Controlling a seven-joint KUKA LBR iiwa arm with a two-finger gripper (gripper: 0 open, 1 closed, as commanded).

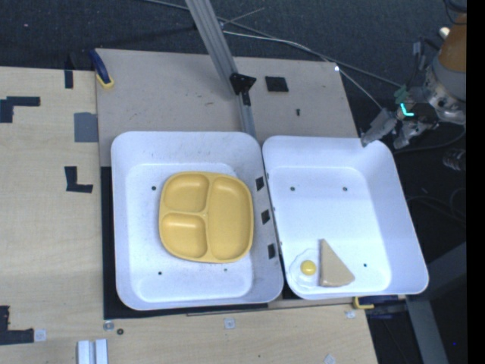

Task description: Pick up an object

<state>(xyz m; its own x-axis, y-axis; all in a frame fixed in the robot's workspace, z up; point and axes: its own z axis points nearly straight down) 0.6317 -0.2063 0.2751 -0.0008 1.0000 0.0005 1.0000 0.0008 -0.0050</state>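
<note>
We look down on two shallow white plastic bins set side by side on a pale wooden bench. The left-hand bin (129,203) sits in the lower middle of the frame and holds a yellow plastic plate with three compartments (205,217), lying flat near the bin's centre. The right-hand bin (379,196) touches the first along their shared edge. Low in its near left corner we see a small round yellow piece resting on a white disc (307,268), and just beside it on the right a tan wedge-shaped block (332,265), its point aimed toward the top of the frame. The rest of that bin's floor shows bare white.

The grey two-finger gripper (386,131) sits at the upper right of the frame, outside the right-hand bin and just past its far right corner, well apart from the wedge, the round piece and the plate. A small teal light glows on the wrist above it. We cannot tell how its fingers stand; they are too small and dark against the background. Nothing is visible between them.

A grey metal pole (216,36) slants down from the top centre toward the gap between the bins.
</note>
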